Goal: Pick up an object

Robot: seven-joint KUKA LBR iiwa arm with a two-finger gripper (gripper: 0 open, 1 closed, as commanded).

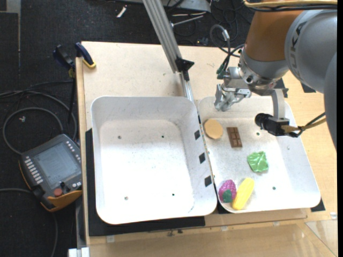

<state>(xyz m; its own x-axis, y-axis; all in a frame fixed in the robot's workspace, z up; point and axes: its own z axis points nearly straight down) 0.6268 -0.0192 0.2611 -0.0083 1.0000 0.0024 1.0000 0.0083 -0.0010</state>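
Lying nearest the camera in the right bin (300,197): a yellow corn-shaped toy (244,193), tilted, touching a purple grape-like toy (226,188) with a green tip on its left.
Next back, right of centre in the same bin: a crumpled green leaf-like piece (258,161), apart from the others.
Further back: a brown chocolate-bar piece (234,137), lying flat, with a round tan cookie-like disc (213,129) just beside it on the left, near the wall shared with the left bin (107,111).
Above the bin's far edge: the gripper (225,101), hanging over the rim behind the disc and touching none of the items. Whether the jaws are open or closed cannot be told.
Farthest: the pale wooden surface (128,68) carrying both bins.
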